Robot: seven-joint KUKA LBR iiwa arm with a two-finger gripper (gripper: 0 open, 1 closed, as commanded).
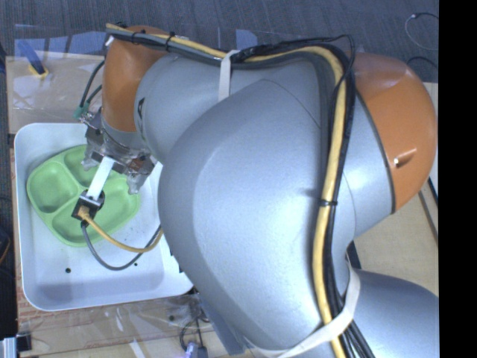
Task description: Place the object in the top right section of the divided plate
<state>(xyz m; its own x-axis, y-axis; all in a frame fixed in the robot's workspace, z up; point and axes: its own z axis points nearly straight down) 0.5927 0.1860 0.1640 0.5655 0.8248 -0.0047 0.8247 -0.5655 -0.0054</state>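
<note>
Grey arm [261,200] nearest | tool [113,170] above green divided plate [48,189], white bin [52,293] | tool state: cannot tell

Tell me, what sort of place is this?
Most likely a robotics lab or test bench: a big grey-and-orange arm leans over a white bin holding a green plate, cables run along it, and carpet lies behind.

I see dark grey carpet [223,2] beyond the pale wooden bench [52,88], with blue tape [28,54] stuck at its far left corner
</note>
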